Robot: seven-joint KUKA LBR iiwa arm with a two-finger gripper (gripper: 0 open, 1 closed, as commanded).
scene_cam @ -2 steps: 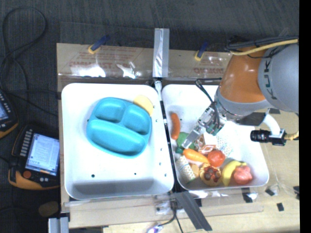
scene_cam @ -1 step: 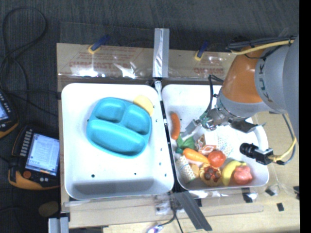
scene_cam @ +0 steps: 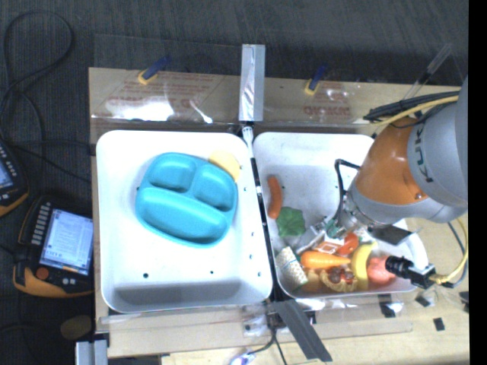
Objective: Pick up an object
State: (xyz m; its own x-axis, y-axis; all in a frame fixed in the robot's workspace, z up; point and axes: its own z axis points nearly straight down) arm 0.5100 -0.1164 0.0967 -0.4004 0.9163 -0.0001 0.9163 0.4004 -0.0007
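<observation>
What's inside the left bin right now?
The left bin holds a blue divided tray with a yellow item at its far corner. Anything beneath the tray is covered.

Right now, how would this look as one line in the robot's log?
arm: over right bin | hand: hidden among toy pile | left bin: blue tray | pick: unconfirmed

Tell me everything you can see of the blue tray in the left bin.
The blue tray is a glossy, plastic-looking oval dish with three compartments: two smaller ones toward the far side, one long one nearer the camera. It lies flat and slightly angled in the middle of the left bin. A small yellow object touches its far right edge.
</observation>
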